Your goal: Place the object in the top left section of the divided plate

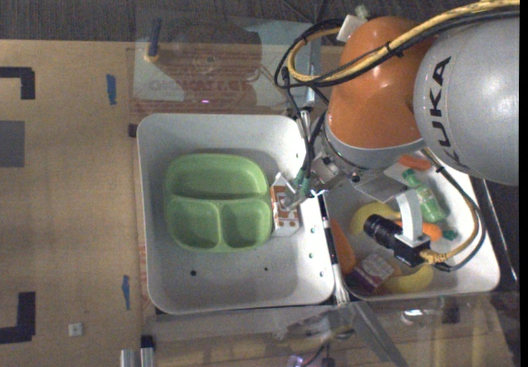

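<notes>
Grey and orange, the KUKA arm (429, 93) looms closest to the lens, filling the upper right and reaching down-left toward the seam between the two bins. Beneath it spreads the tan worktop (66, 192), marked with black corner brackets and bits of blue tape.

On that worktop the left bin (157, 275), white and shallow, holds a green divided plate (219, 202) with one long section along its upper side and two smaller sections below. All three sections look bare. Just beside the plate's right edge, touching or nearly touching it, lies the object (285, 210), a small white-and-orange patterned piece, resting on the bin floor close to the bin's right wall.

The right bin (488, 270) lies partly under the arm and carries a jumble: a yellow item (371, 217), a green bottle (429, 202), an orange carrot-like piece (341, 246), and a dark purplish packet (375, 270).

The gripper (302, 185) hangs just above and right of the object, its teal-tipped fingers (300, 187) pointing down-left. Whether they are parted or pressed together I cannot tell, and nothing is visibly caught between them.
</notes>
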Robot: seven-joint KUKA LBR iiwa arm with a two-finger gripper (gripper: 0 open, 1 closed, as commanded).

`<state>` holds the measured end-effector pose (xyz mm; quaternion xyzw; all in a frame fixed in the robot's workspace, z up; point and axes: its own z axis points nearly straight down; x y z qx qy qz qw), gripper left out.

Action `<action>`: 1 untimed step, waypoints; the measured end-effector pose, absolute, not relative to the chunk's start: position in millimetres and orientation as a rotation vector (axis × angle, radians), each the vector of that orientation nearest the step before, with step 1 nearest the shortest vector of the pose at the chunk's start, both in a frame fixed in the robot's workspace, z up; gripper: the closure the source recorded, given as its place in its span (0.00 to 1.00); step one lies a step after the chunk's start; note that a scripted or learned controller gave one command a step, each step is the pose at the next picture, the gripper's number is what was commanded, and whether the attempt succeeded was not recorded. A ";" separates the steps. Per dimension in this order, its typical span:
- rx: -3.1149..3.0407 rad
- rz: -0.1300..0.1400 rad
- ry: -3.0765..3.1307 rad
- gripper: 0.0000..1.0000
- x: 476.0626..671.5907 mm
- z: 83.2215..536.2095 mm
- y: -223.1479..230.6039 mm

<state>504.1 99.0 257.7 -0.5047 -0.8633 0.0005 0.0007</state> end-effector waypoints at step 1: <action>-1.454 -0.001 -2.785 1.00 535.4 219.4 134.5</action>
